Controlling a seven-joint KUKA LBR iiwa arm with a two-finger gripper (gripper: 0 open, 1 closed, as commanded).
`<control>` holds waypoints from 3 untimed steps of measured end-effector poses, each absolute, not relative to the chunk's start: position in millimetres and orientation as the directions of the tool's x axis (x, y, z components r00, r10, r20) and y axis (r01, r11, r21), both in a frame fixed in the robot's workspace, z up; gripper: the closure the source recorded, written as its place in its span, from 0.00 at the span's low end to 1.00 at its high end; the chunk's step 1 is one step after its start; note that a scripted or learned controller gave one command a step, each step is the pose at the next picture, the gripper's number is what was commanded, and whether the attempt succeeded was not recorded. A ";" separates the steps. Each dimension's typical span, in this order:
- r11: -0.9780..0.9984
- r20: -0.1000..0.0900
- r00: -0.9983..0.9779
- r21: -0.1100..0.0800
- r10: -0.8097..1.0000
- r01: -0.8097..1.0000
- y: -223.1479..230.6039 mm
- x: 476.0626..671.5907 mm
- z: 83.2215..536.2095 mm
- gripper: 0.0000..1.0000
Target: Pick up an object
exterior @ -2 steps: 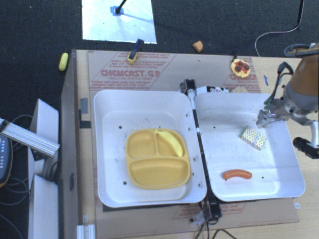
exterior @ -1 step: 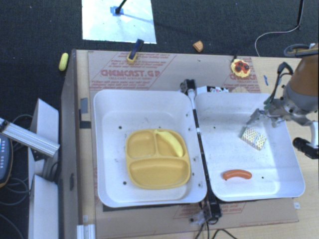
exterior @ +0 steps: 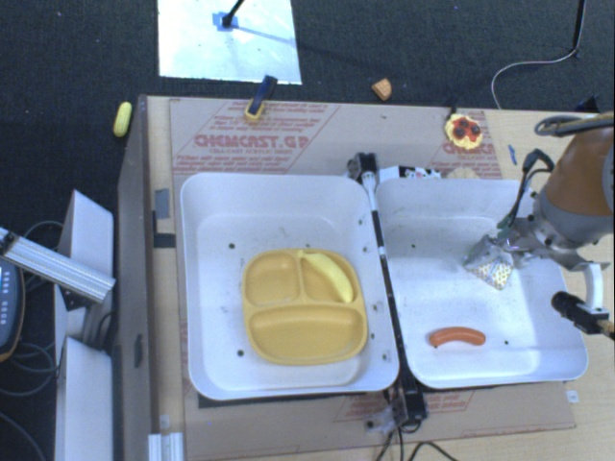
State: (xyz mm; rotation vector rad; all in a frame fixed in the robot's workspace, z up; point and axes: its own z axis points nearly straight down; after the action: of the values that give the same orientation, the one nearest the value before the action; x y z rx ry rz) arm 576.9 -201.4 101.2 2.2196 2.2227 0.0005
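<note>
Where the bins sit, cardboard sheet (exterior: pixel 279 140) reads "CHEMCAST GP".

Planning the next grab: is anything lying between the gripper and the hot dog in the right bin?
Nothing visible blocks it. The gripper sits low in the right bin, and the hot dog lies nearer the front wall on bare bin floor. The yellow divided plate is in the left bin.
</note>
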 end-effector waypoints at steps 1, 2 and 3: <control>0.003 0.001 -0.003 0.002 1.000 1.000 -205.1 669.9 86.2 0.00; 0.002 0.000 -0.002 0.002 1.000 1.000 -171.6 629.8 84.9 0.00; 0.005 -0.003 -0.005 0.007 1.000 1.000 -195.4 669.9 196.6 0.00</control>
State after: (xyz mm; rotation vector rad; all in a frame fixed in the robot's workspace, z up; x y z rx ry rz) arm 669.9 -195.4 196.6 2.2115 2.2217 0.0047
